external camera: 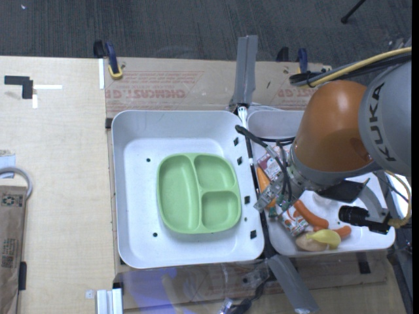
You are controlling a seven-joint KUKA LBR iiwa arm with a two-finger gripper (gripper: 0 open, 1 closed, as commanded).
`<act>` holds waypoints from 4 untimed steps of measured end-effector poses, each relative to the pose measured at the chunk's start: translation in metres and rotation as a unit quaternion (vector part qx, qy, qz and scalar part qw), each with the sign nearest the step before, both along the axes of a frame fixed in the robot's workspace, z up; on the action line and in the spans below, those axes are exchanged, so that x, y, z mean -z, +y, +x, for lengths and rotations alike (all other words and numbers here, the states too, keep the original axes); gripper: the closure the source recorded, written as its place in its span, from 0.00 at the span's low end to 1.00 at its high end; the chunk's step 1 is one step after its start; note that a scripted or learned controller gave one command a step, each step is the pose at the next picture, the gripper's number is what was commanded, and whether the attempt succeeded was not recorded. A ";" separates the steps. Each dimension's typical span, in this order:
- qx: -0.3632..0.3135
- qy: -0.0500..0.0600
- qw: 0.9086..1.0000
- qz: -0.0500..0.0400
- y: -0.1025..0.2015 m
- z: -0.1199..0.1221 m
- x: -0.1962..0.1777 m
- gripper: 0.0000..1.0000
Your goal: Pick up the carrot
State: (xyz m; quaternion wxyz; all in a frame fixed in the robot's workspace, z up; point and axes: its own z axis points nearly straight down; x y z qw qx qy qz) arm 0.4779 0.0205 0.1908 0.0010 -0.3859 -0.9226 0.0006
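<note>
The gripper (pixel 273 198) hangs low over the left side of the right bin (pixel 376 241), just right of the wall between the two bins. Its tip is a tangle of metal parts and wires under the orange band (pixel 334 126) of the arm (pixel 393 123), and whether it is open, or has hold of anything, cannot be told from this angle.

Just right of and below the gripper lies the carrot (pixel 309 216), an orange stick slanting down to the right on the bin floor. A second orange piece (pixel 342 230) lies near it, and a pale yellow fruit-like thing (pixel 319 240) rests near the bin's lower edge. Another orange strip (pixel 262 177) shows to the left of the gripper, against the bin wall. A crumpled packet (pixel 294 222) lies below the gripper; its print is too small to read.

The left bin (pixel 131 195) holds a light green divided tray (pixel 198 192) with three compartments, sitting near its middle.

Both bins rest on a pale wooden bench (pixel 52 149). Along the upper edge lies a strip of cardboard (pixel 170 84) with red printing seen upside down and not clearly legible, held by blue-handled clamps (pixel 108 54). Dark grey carpet (pixel 163 12) fills the top of the frame. A brown paper bag (pixel 12 231) with a recycling mark sits at the left edge. The grey arm bears the letters "KUKA".
</note>
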 end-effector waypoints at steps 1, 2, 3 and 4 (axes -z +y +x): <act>-0.055 -0.001 0.999 0.000 -0.015 0.054 -0.011 1.00; -0.206 -0.002 0.979 0.000 -0.016 0.026 -0.044 1.00; -0.442 -0.001 0.897 0.001 -0.015 0.001 -0.018 1.00; -0.478 -0.001 0.879 0.001 -0.012 0.010 -0.001 1.00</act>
